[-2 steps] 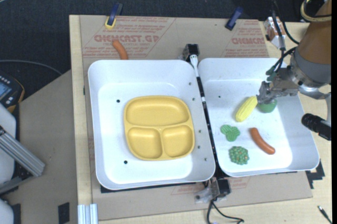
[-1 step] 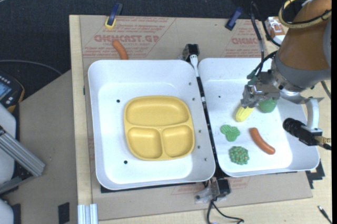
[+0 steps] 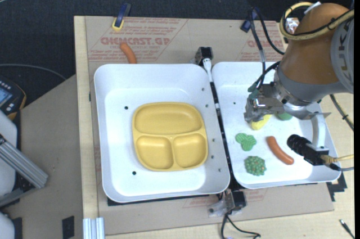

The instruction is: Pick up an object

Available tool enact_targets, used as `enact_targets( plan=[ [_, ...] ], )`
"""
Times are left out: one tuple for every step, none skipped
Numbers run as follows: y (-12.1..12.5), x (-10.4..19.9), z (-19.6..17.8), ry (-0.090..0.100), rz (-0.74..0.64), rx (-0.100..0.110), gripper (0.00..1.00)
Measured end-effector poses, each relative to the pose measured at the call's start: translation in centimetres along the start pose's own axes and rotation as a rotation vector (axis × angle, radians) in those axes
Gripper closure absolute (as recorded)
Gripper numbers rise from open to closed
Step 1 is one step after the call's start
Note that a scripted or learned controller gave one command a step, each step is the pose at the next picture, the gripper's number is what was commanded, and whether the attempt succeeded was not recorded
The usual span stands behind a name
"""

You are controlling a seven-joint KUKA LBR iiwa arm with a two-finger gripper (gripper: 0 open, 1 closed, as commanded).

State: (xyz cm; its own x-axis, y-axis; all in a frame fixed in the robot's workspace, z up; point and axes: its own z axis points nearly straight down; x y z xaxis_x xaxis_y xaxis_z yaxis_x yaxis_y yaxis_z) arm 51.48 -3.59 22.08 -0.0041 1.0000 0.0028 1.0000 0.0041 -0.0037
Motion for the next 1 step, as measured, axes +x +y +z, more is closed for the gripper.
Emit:
enact_targets(
  plan=[
    [-1.05, 4.69, -1.11, 0.000, -0.002, -0.002, 1.00]
  ],
)
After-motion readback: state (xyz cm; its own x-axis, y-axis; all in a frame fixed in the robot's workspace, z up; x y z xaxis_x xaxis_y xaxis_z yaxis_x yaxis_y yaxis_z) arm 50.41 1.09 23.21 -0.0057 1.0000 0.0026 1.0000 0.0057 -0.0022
